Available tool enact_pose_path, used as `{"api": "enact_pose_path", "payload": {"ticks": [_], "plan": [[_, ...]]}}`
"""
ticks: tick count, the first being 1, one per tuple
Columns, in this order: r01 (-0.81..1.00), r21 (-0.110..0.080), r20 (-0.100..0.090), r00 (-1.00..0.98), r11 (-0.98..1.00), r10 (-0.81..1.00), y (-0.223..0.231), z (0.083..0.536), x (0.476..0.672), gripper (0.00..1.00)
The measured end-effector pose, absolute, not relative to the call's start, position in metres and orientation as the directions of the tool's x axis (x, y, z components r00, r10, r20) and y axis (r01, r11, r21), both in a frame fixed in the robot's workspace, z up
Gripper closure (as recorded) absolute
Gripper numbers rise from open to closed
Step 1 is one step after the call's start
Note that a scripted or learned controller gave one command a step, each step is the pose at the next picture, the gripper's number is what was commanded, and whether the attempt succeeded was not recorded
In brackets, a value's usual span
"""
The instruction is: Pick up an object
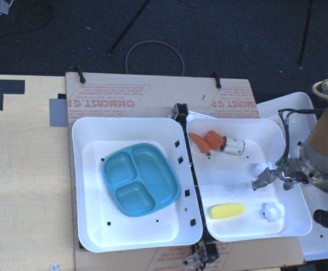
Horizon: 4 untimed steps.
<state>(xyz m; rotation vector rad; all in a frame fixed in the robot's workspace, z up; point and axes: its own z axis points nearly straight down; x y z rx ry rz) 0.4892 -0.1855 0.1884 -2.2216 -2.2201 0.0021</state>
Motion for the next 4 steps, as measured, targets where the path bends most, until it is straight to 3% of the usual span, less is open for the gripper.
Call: {"api": "enact_pose_path", "payload": {"ticks": [2, 3, 4], "plan": [[1.0, -0.002, 0.001, 0.001, -0.001, 1.0, -0.177, 0.086, 0.497, 0.0], [1.0, -0.002, 0.001, 0.005, -0.005, 1.0, -0.178, 0.098, 0.497, 1.0], [1.0, 0.002, 0.0, -0.002, 0.002, 1.0, -0.181, 0.16, 0.495, 1.0]]}}
